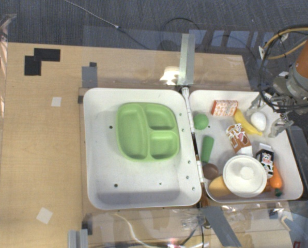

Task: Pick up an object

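The right bin holds several items. A white egg lies against a yellow banana near the bin's far right. My gripper is low over that corner and open, with one finger just behind the egg and the other to its right. The egg lies between the fingers and rests in the bin. Nearby are an orange-red box, a small red-and-white carton, and a cow-print carton.
Also in the right bin are a green ball, a green cylinder, a white bowl, a brown item, and a carrot. The left bin holds a green divided plate. A divider rail separates the bins.
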Controlling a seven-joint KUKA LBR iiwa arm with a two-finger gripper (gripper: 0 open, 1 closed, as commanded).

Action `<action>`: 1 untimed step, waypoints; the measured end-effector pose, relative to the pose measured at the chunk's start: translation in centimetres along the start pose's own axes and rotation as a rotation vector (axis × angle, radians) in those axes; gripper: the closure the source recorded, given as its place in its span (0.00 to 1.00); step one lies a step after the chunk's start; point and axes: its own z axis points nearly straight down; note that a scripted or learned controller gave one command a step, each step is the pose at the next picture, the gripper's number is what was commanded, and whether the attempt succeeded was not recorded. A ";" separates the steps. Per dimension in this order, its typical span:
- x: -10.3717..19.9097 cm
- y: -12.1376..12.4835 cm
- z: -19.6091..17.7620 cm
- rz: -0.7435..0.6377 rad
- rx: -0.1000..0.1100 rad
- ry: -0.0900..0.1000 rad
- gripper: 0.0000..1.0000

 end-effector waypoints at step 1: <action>-0.4 7.1 9.7 -0.017 0.005 -0.003 0.00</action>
